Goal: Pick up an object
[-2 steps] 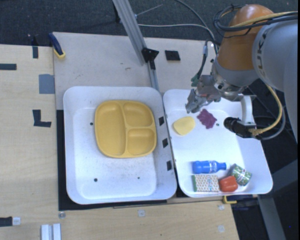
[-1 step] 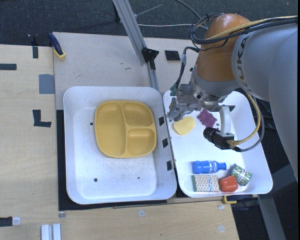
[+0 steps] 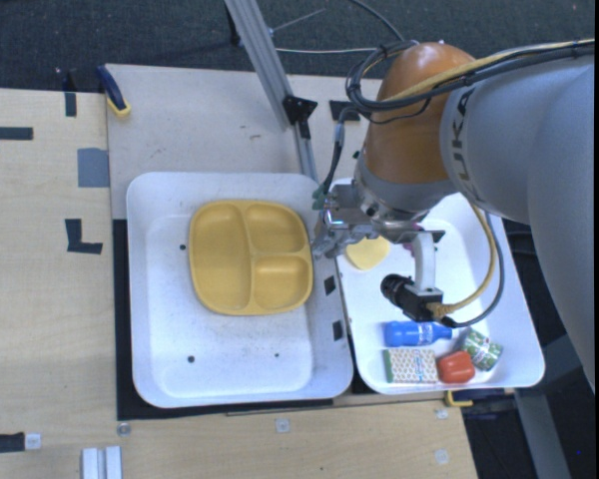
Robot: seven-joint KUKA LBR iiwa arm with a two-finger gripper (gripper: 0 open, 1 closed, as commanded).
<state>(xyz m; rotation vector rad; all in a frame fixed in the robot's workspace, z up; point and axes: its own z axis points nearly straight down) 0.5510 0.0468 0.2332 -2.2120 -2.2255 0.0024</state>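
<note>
Gripper [image 3: 379, 236], state indiscernible to me, hangs over pale yellow disc [image 3: 366, 253] at the right bin's [image 3: 524, 352] eleven o'clock: seemingly light, flat, best pinched edgewise.

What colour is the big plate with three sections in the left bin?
The divided plastic plate is mustard yellow all over, seen best in the camera view.

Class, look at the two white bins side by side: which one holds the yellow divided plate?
The left bin holds the yellow divided plate. The right bin instead holds small items: a blue bottle, a red object and a pale yellow piece.
</note>
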